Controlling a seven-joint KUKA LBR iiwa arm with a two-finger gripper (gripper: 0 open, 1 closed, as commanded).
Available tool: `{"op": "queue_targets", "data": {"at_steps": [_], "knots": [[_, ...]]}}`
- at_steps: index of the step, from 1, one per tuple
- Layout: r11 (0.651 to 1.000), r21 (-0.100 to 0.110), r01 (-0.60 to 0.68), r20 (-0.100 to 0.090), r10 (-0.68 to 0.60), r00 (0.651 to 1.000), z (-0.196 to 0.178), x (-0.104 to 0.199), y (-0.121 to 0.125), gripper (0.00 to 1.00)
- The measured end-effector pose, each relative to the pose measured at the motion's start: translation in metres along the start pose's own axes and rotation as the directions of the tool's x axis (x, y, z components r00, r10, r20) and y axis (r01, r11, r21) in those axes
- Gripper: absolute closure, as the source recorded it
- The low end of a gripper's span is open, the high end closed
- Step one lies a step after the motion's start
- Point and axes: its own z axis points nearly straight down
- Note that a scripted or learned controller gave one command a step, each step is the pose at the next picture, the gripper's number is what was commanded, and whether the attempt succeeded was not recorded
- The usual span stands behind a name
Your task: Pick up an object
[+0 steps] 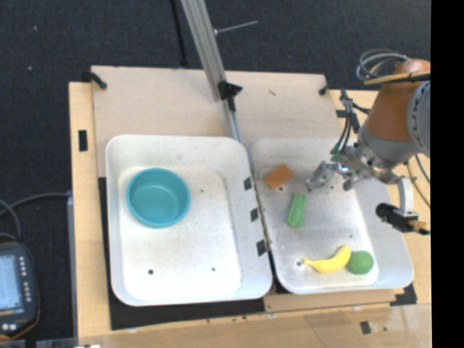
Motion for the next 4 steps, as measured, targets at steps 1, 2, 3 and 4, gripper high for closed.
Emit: {"op": "queue_targets", "data": {"at_steps": [1,2,3,4], "knots": [[1.0,-0.007,-0.003,0.001,0.003,1.0,-0.014,-0.001,0.002,1.0],[1.0,-0.011,0.004,0.001,-0.004,1.0,-0.078,0.0,0.001,1.0],[1.0,-0.01,0.004,0.001,-0.004,1.0,-0.133,-0.002,0.002,1.0],[1.0,-0.005,0.007,-0.001,-0.007,1.0,-0.133,0.04,0.012,1.0]]}}
